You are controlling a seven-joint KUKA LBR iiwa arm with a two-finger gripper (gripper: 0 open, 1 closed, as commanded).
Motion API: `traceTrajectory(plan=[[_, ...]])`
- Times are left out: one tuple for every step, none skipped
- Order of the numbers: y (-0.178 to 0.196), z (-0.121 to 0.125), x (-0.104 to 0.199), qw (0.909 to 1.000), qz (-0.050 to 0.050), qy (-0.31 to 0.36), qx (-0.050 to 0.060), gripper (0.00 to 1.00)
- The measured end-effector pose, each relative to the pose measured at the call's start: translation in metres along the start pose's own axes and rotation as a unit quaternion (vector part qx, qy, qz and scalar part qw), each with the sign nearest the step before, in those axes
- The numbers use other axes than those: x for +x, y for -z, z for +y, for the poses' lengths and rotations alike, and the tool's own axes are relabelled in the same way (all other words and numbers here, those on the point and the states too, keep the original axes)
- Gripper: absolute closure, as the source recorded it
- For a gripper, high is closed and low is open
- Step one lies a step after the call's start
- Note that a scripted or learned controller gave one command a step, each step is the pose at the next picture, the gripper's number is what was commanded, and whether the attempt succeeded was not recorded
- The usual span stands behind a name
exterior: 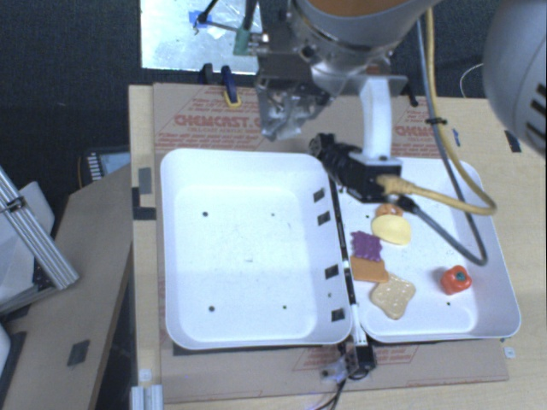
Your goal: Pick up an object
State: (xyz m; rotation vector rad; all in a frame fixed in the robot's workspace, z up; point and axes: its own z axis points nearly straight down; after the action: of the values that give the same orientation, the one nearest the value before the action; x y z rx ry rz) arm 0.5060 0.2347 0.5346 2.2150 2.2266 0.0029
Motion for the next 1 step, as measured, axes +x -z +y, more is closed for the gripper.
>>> traceTrajectory(plan=[[0.0004, -0.0003, -0.0008, 1.0000, 0.000, -0.001, 0.000, 0.00]])
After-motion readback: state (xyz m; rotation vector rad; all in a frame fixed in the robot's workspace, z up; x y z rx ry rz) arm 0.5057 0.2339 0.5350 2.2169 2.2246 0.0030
